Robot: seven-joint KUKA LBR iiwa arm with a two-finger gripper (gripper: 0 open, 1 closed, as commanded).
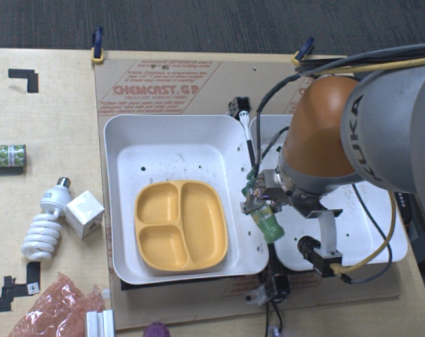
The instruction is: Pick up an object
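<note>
A: Start with the biggest thing. How does the arm [370,128] sit?

B: It comes in from the right, its orange band bulging over the right bin [381,241], the wrist bent down toward the seam between the two bins.

A: And the gripper [261,206]?

B: Low over the right bin's left edge, just beside the wall of the left bin [121,209]. A small green object [269,226] sits right at its tip, tilted. Whether the claw pinches it I cannot tell; the grip itself is hidden under the wrist hardware.

A: Count things for me, largest first.

B: Two white bins, side by side. One yellow tray [181,225] with three compartments, lying flat in the left bin. One pink mesh bag [54,311] at the lower left of the bench. One spiral bulb [47,223] on the bench left of the bins, touching one white cube [85,213]. One green can [10,156] farther up, well apart from the bulb. Two blue clamps [97,44] on the board's top edge.

A: So the green object is the thing being picked?

B: It's the one at the gripper, over the right bin's left side.
</note>
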